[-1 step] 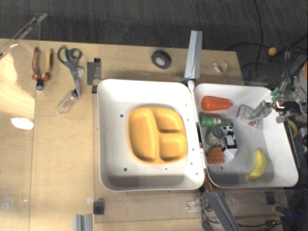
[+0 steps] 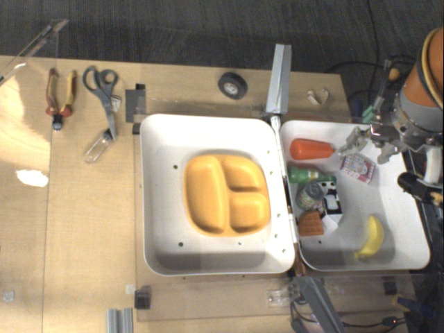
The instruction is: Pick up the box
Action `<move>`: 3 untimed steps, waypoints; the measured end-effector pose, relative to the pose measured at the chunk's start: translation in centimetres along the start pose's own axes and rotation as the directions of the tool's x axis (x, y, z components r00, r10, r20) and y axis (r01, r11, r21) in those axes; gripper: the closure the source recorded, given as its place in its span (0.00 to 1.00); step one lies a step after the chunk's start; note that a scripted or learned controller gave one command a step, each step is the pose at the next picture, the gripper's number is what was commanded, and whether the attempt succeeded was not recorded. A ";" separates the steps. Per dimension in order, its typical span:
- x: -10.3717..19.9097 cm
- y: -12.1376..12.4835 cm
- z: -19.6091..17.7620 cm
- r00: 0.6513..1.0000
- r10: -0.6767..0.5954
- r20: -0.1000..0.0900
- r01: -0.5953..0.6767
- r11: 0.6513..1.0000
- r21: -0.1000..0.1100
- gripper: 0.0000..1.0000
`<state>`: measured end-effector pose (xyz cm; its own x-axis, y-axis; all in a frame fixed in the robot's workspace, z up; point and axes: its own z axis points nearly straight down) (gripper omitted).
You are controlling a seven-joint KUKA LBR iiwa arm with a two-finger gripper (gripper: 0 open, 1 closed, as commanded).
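Note:
A small white and pink box (image 2: 358,166) lies in the right bin (image 2: 406,255) near its back wall. My gripper (image 2: 369,146) hangs just above and behind it at the bin's back right, and its fingers (image 2: 352,140) are spread with nothing between them. A small brown box (image 2: 311,224) sits at the bin's left side toward the front, with a black and white carton (image 2: 332,203) beside it. The grey arm with its orange band (image 2: 423,82) enters from the right edge.
The right bin also holds an orange carrot-shaped item (image 2: 312,149), a green bottle (image 2: 311,176), a can (image 2: 310,194) and a banana (image 2: 372,238). A yellow divided tray (image 2: 226,193) sits in the left bin (image 2: 159,186). Scissors (image 2: 104,96), pliers (image 2: 59,96) and a tape roll (image 2: 232,84) lie on the bench.

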<state>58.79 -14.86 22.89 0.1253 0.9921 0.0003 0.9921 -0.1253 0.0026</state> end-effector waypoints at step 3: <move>-4.0 6.7 12.0 0.994 0.105 0.004 -0.105 0.994 -0.011 1.00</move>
<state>64.95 -19.65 10.95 0.2284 0.9736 -0.0036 0.9735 -0.2284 0.0135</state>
